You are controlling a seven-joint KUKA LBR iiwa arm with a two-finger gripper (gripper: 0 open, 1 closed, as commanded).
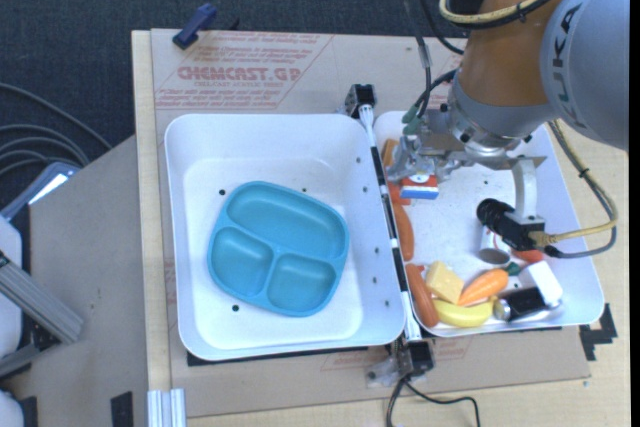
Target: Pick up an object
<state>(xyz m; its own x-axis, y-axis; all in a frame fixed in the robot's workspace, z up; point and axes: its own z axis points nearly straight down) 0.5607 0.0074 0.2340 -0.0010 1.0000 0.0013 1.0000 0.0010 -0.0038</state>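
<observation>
1. The gripper (418, 165) hangs low over the right bin (572, 205), near its left wall; whether the fingers are open or closed cannot be told.
2. Beneath it, a small red, white and blue object (422, 189) is partly hidden.
3. Carrot (484, 285), banana (462, 315) and cheese wedge (445, 281) crowd the near edge.
4. A blue divided plate (278, 248) lies in the left bin (190, 215).

Red printing ran across the cardboard sheet (250, 65) under the bins; its largest line read roughly "CHEMCAST GP", with smaller lines above and below too blurred to make out. On the grey arm (590, 35), dark letters stood near the right edge, partly cut off, seemingly "KA" of a longer word.
</observation>
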